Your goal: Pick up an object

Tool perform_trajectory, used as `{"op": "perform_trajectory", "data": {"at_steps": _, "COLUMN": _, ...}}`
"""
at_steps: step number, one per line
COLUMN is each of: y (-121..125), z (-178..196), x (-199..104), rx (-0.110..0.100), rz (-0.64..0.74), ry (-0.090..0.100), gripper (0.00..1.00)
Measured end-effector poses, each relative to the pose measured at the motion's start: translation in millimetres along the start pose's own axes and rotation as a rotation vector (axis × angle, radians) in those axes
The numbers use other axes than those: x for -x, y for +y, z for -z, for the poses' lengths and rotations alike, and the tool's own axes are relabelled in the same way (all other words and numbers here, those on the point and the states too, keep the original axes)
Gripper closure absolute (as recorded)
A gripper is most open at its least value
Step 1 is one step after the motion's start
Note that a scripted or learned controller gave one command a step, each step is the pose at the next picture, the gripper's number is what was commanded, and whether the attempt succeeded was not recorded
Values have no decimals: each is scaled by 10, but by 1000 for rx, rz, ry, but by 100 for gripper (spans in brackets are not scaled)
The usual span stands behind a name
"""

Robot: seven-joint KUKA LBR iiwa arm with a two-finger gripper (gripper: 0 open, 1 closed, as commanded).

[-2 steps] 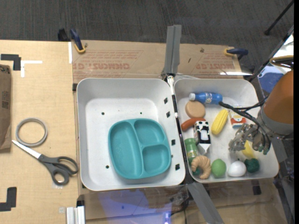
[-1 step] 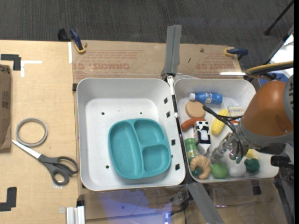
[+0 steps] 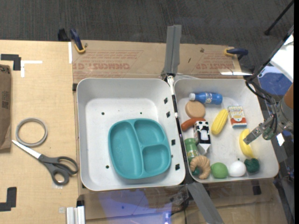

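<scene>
while pincer (image 3: 259, 133) hovers by one banana (image 3: 245, 144), right bin (image 3: 261, 107) holds eleven items.

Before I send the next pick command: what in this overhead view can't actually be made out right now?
- Gripper, camera view: small and blurred at the right bin's edge; whether it holds anything is unreadable.
- Banana: partly covered by the gripper, so contact is unclear.
- Arm: cut off by the right edge.
- Small carton: print too small to read.
- Brown bag: cut off by the left edge.

Scissors (image 3: 53, 163), tape roll (image 3: 31, 131), perhaps a brown bag (image 3: 4, 106) at left.
</scene>
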State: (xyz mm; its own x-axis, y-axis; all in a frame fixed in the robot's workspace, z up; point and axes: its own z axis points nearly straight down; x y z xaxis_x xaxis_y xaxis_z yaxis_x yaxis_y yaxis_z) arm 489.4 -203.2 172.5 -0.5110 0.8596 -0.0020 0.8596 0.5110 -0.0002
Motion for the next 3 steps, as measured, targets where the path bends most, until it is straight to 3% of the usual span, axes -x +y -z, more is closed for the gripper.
{"op": "perform_trajectory", "data": {"at_steps": 1, "y": 413, "z": -814, "x": -4, "rx": -2, "rz": -314, "ry": 2, "gripper": 100}}
{"op": "perform_trajectory", "data": {"at_steps": 2, "y": 1013, "z": 335, "x": -258, "rx": -2, "rz": -430, "ry": 0, "gripper": 100}}
{"op": "perform_trajectory", "data": {"at_steps": 3, "y": 716, "z": -812, "x": -334, "rx": -3, "rz": -555, "ry": 2, "gripper": 100}}
